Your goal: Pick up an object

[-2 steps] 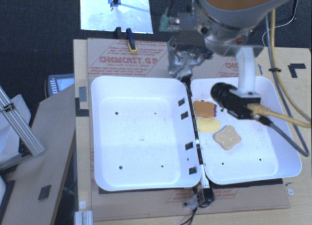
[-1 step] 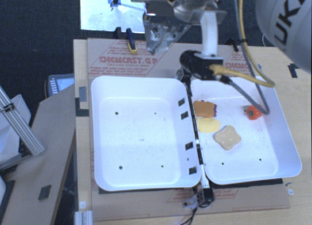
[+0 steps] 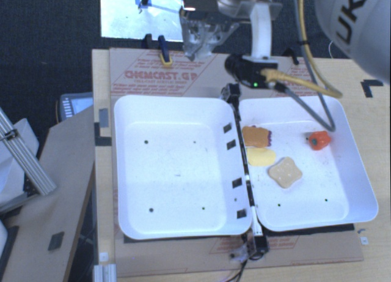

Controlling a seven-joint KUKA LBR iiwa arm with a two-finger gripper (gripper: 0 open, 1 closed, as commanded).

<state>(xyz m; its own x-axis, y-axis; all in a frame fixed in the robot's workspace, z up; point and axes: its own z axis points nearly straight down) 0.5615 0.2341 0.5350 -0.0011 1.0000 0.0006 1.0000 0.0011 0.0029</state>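
Your inventory, operator.

Gripper [image 3: 198, 47]: raised above the far edge of the desk [image 3: 104, 79], beyond the left bin [image 3: 174, 164]; nothing visible between its fingers, and you cannot tell how far apart they stand.

Right bin [image 3: 351, 183], four items, all in its near-left to middle part:
- orange-brown flat piece [image 3: 256, 136] by the bin's left wall;
- pale yellow flat piece [image 3: 261, 157], touching the one above it;
- tan toast-like slice [image 3: 285, 172], just beside the yellow piece;
- small red-orange round object with green tip [image 3: 317, 141], well apart, toward the right wall.

Yellow and grey cables [image 3: 305, 88] cross the right bin's far edge.
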